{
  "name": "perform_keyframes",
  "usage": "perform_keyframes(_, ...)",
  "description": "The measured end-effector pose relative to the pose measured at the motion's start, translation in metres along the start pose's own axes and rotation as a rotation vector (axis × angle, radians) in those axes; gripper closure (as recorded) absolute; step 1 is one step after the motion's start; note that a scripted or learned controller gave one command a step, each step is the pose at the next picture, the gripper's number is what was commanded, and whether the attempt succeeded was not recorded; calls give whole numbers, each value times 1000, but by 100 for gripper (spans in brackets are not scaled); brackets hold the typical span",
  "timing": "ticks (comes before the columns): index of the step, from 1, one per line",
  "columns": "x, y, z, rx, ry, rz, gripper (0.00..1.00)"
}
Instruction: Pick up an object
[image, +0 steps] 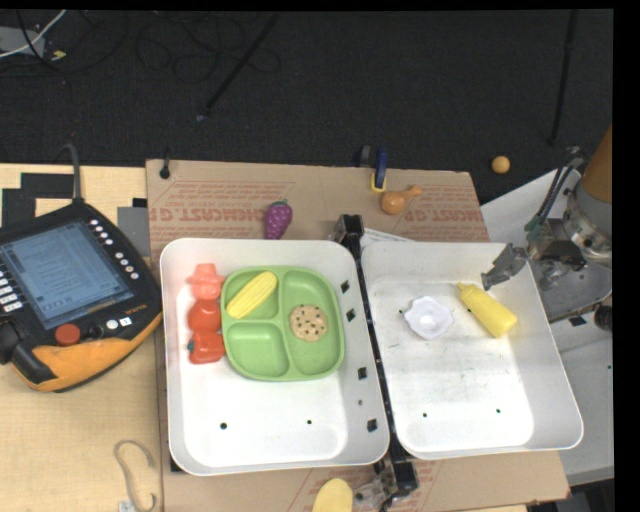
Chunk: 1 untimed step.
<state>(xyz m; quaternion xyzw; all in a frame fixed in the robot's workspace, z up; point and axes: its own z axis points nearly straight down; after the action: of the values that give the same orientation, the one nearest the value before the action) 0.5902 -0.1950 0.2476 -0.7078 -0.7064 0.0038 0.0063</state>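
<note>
Overhead, as seen from the fixed camera:
Far left: a teach pendant (70, 290) lay on the bench, well apart from the bins.
Left bin (260, 440): it held a green tray (262, 352) with a corn cob (249, 293) in one compartment and a cookie (309, 322) in another; a red toy (205, 315) lay just beside the tray's left edge.
Behind the bins: a purple toy (277, 218) and an orange toy (398, 199) rested on cardboard (320, 200).
Right bin (480, 420): a small white cup (428, 319) sat near its middle, and a yellow block (488, 309) lay just beside it, tilted toward the far right corner.
Gripper (500, 272): it hung above the bin's upper right, near the block's upper end; whether its fingers stood apart or together could not be told.
Handling: the block looked light, stiff and smooth-sided, so likely a little slippery; a pinch across its narrow width at mid-length seemed safest. The cup appeared thin and easily tipped.
Progress: nothing appeared to be held yet.
</note>
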Motion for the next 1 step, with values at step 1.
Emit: perform_keyframes(1,0,2,-8,-12,-3,-2,0)
